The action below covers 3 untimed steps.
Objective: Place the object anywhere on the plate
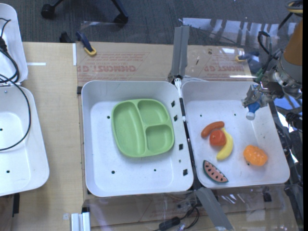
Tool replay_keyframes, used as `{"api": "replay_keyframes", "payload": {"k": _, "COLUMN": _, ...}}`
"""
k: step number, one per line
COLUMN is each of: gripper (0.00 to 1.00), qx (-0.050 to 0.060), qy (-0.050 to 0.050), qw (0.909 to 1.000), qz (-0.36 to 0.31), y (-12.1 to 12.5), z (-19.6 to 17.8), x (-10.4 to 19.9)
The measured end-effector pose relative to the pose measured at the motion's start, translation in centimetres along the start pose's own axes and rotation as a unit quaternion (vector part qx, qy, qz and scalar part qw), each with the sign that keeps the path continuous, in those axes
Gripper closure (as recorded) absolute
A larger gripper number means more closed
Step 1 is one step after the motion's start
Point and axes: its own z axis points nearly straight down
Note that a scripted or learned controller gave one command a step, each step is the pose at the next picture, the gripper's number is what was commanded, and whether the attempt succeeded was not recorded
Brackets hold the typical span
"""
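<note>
Pre-grasp: end effector (252, 105) hovers over right bin (284, 177), up-right of the tomato (217, 137); finger state can't tell, nothing visibly held. Toys lie in that bin. Next: descend, pick one, carry left to green plate (143, 127).

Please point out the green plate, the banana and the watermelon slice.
green plate (126, 127), camera view, on its large compartment.
banana (226, 149), camera view, on its middle.
watermelon slice (215, 172), camera view, on its red flesh.

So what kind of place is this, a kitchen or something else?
Probably a robotics lab, not a kitchen: a robot gripper hangs over white bins holding toy fruit like a watermelon slice, and an office chair base stands on carpet.
</note>
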Motion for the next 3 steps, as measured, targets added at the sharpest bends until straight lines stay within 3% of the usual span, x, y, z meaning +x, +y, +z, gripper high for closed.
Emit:
{"api": "replay_keyframes", "payload": {"k": 1, "gripper": 1.0, "qx": 0.0, "qy": 0.0, "qw": 0.9811, "qz": -0.194, "y": 0.9, "z": 4.9, "x": 8.1}}
{"api": "replay_keyframes", "payload": {"k": 2, "gripper": 1.0, "qx": 0.001, "qy": 0.0, "qw": 0.9949, "qz": -0.1, "y": -0.8, "z": 4.8, "x": 15.3}}
{"api": "replay_keyframes", "payload": {"k": 3, "gripper": 1.0, "qx": 0.0, "qy": -0.001, "qw": 0.995, "qz": -0.1, "y": 0.6, "z": 4.8, "x": 23.4}}
